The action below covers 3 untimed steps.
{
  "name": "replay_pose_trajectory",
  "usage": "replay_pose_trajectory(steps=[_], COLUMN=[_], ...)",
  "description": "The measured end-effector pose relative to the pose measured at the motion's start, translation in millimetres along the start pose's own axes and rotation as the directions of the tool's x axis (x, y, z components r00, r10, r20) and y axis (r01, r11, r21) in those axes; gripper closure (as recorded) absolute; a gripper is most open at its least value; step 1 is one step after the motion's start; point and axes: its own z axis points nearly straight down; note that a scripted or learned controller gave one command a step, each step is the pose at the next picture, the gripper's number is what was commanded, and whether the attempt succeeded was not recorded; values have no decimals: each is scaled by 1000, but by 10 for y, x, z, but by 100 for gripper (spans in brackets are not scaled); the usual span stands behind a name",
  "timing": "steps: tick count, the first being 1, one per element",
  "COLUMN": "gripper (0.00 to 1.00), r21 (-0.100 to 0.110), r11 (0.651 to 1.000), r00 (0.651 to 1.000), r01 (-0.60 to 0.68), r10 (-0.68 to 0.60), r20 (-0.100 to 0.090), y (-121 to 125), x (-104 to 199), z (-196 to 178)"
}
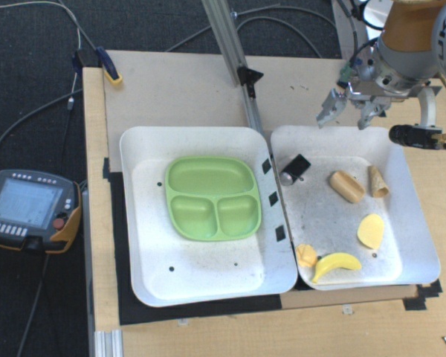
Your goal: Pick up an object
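Note:
My gripper (349,116) hangs open above the far rim of the right bin (401,274), nothing between its fingers. In that bin lie a tan bread roll (346,186), a small beige cone-shaped piece (377,181), a pale yellow slice (370,231), a yellow banana (336,265) and a small orange-yellow piece (306,255). The roll is nearest to the gripper, below it in the view. A green divided plate (212,198) sits in the left bin (145,274).
A metal pole (227,32) slants from the top down to the seam between the bins, with a black clamp (293,167) near the right bin's far left corner. A teach pendant (30,210) lies off the bench at left. Cables run behind.

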Motion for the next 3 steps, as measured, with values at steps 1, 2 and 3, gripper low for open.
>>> replay_pose_trajectory(steps=[1,2,3], gripper=[0,0,0], r21=[-14,-10,-11], r11=[1000,1000,1000], r00=[1000,1000,1000], r01=[2,2,2], r10=[-2,-2,-2], r20=[2,1,2], y=[20,-15,46], x=[3,13,-31], z=[-91,334,780])
